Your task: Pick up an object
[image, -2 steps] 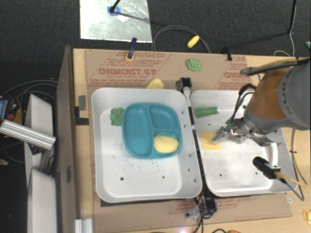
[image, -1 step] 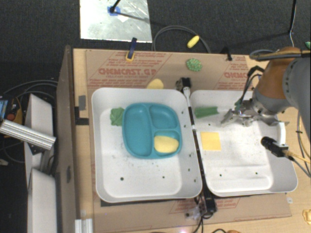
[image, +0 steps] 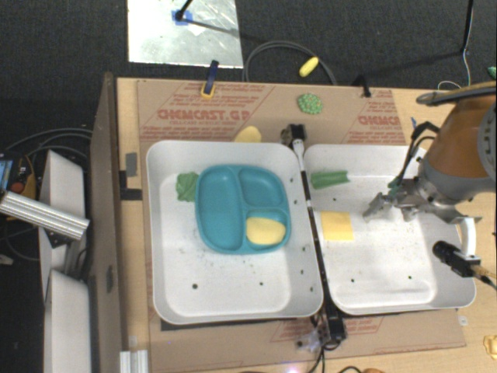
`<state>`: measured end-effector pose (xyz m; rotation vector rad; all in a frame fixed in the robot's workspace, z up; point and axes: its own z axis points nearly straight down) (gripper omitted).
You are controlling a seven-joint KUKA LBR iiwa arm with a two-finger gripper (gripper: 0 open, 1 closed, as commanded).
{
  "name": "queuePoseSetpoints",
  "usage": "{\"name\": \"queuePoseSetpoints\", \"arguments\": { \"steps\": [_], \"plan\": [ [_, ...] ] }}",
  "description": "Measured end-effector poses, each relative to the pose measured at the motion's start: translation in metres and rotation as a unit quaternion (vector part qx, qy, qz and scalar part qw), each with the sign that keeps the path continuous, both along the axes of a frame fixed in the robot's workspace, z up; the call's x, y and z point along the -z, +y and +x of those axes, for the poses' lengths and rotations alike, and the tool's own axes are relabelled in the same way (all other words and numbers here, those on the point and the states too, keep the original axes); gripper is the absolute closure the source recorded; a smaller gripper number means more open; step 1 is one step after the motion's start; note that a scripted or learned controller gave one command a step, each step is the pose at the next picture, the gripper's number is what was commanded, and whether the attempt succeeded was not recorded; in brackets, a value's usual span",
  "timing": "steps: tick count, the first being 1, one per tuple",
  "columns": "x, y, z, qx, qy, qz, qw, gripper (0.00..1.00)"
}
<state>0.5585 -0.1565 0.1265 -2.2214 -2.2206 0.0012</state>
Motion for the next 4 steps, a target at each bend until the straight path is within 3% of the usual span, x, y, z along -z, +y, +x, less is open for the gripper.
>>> {"name": "queuePoseSetpoints", "arguments": {
  "steps": [1,2,3,4],
  "plan": [
    [-0.067,0.030,-0.042,-0.003,-0.002,0.0003,1.0000,0.00],
    [0.006,0.067,-0.030,-0.004,0.001,0.0011,1.0000,0.00],
    [0.044,0.057,0.005,-0.003,-0.002,-0.0002,1.0000,0.00],
    [0.039,-0.015,0.102,-0.002,-0.007,-0.0031,1.0000,0.00]
  ]
}}
